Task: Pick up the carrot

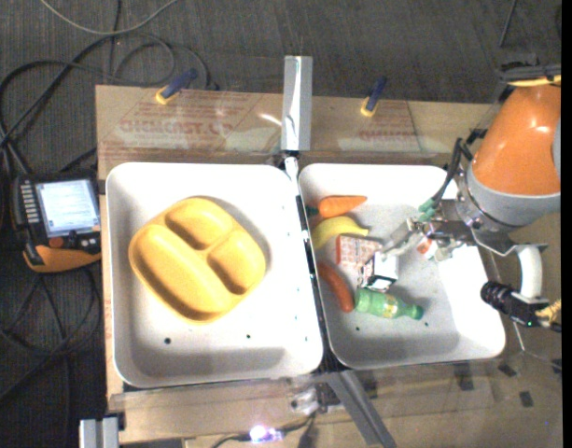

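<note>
Gripper over right bin — tips by the small carton, grip state unclear. Carrot lies apart, far-left corner, untouched.

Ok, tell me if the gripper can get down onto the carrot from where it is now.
Probably yes. The carrot lies at the far edge of the right bin with nothing on top of it; the banana sits close beside it. The gripper hovers over the same bin, apart from it.
</note>
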`<state>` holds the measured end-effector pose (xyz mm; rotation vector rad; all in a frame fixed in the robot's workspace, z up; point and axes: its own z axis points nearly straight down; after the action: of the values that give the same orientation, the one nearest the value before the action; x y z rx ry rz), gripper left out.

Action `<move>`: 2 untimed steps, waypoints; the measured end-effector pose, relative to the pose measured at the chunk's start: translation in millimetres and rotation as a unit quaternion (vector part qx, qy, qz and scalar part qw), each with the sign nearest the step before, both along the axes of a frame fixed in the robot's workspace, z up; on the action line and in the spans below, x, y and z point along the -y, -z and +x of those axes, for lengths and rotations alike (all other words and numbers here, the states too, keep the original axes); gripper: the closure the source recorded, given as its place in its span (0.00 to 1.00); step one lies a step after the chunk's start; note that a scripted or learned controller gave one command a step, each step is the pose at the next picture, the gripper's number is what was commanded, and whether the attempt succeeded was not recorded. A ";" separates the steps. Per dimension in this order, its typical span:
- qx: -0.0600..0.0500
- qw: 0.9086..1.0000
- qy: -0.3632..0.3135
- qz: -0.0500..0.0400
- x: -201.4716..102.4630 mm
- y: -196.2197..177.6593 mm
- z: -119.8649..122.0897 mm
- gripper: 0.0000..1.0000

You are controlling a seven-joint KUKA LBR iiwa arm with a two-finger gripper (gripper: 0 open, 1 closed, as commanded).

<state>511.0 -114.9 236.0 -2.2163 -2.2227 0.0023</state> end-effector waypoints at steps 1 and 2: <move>0.000 0.999 -0.040 0.000 -12.4 68.6 68.7 0.00; 0.006 0.995 -0.097 -0.003 -6.3 146.1 148.8 0.00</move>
<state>659.9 -108.7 89.8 -1.9982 -2.4373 -0.0054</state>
